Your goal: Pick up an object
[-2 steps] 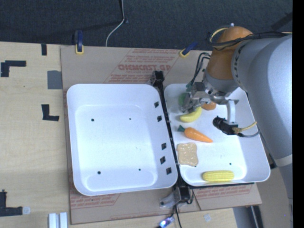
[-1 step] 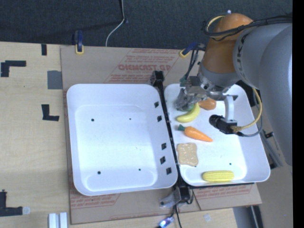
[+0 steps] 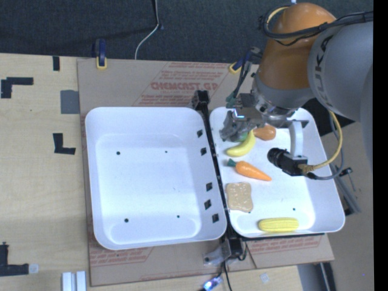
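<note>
Nothing has been lifted as far as this view shows: all the toys lie on the floor of the right-hand shallow white plastic bin (image 3: 321, 223), so the pick is not yet done. The grey KUKA arm with its orange band (image 3: 297, 41) hangs over that bin's far left corner, and the metal 2-finger gripper (image 3: 233, 126) sits low there, just above the stem end of the curved yellow plastic banana (image 3: 242, 145), the likeliest target.

Whether the fingers are spread or pressed together I cannot tell (the wrist and cabling crowd that spot), and nothing is visibly pinched between them.

Nearby lie a small orange rounded toy (image 3: 265, 133), an orange plastic carrot (image 3: 252, 171), a tan slice of toy bread (image 3: 239, 197) and a yellow corn cob (image 3: 277, 224). The left white bin (image 3: 97, 126) adjoins it.
</note>
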`<state>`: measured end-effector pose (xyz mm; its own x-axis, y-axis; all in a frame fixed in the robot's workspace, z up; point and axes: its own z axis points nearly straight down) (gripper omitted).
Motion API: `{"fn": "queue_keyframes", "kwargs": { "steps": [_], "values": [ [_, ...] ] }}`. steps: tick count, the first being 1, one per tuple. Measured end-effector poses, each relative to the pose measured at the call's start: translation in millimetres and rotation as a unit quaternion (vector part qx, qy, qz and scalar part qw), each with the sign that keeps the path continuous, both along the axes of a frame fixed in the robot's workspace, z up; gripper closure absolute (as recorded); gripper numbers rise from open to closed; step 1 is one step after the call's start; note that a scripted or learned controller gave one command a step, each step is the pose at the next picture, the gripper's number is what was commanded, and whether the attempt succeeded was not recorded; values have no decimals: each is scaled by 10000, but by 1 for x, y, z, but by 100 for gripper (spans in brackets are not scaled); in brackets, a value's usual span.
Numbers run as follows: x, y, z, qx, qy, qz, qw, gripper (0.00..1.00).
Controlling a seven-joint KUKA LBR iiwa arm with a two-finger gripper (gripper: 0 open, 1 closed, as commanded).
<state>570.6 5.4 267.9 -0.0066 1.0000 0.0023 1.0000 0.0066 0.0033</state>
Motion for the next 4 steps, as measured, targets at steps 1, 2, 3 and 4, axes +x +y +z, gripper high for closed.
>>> {"fn": "queue_keyframes", "kwargs": {
  "steps": [1, 2, 3, 4],
  "values": [
    [-25, 62, 38, 2, 11, 12, 10000, 100],
    [-28, 7, 57, -19, 13, -45, 10000, 100],
    [-52, 44, 98, -5, 7, -4, 10000, 100],
    [-47, 79, 124, -8, 11, -5, 10000, 100]
  ]
}}
